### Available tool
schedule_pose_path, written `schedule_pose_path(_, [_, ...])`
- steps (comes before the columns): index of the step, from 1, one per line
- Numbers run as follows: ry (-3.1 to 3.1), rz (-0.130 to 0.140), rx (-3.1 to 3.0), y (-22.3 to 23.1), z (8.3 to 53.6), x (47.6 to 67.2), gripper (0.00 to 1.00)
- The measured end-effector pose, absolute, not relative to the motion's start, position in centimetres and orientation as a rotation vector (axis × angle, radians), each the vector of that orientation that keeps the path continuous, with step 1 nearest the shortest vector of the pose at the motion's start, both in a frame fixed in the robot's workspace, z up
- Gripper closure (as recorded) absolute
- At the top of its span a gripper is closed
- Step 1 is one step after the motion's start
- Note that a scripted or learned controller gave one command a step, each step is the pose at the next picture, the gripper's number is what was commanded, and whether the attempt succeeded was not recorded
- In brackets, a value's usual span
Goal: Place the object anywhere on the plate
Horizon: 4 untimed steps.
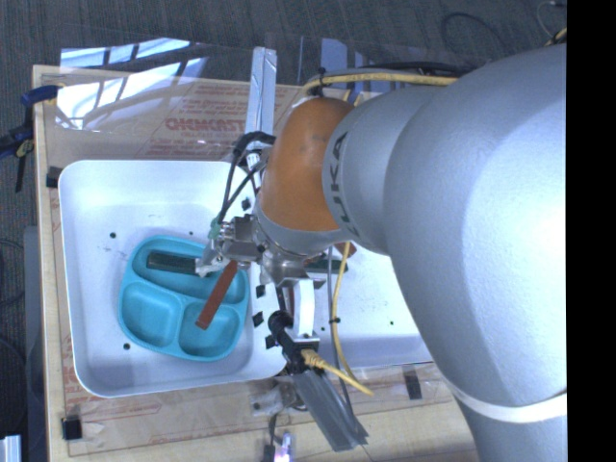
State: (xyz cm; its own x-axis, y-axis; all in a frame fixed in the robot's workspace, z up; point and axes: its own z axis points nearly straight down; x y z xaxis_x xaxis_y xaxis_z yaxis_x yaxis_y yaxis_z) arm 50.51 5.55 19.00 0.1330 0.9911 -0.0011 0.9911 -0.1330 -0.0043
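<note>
Although the jaws point(219, 256) are largely masked by the wrist hardware above them, they appear from where I stand to be clamped on the upper end of a brown stick-shaped object point(217, 297). The contact itself is partly hidden, so the grip is a judgement rather than a certainty. The object slants down and to the left from the jaws, and its lower end lies over the front right compartment of the blue plate point(144, 308). Whether that lower end touches the plate or hangs just above it cannot be told from this angle.

The plate is a divided dish with three compartments, and it sits in the left white bin point(87, 219). A dark, elongated item point(171, 261) lies in the rear compartment, just beside the jaws. The orange band point(298, 176) and grey body of the arm point(462, 210) cover most of the right bin point(385, 330). Both bins rest on the tabletop point(144, 114).

The step in hand is judged to be the placement itself: the object is positioned over the plate, awaiting release. The next move calls for a short descent until the object rests in the compartment, then separation of the jaws, then a vertical retreat that clears the plate rim without dragging the object out.
</note>
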Motion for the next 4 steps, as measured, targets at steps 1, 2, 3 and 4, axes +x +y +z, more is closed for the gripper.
schedule_pose_path(1, [-2.067, 0.006, -2.363, 5.55, 19.00, 50.51, 0.00])
schedule_pose_path(2, [-2.067, 0.006, -2.363, 5.55, 19.00, 50.51, 0.00])
schedule_pose_path(3, [-2.067, 0.006, -2.363, 5.55, 19.00, 50.51, 0.00])
schedule_pose_path(4, [-2.067, 0.006, -2.363, 5.55, 19.00, 50.51, 0.00])
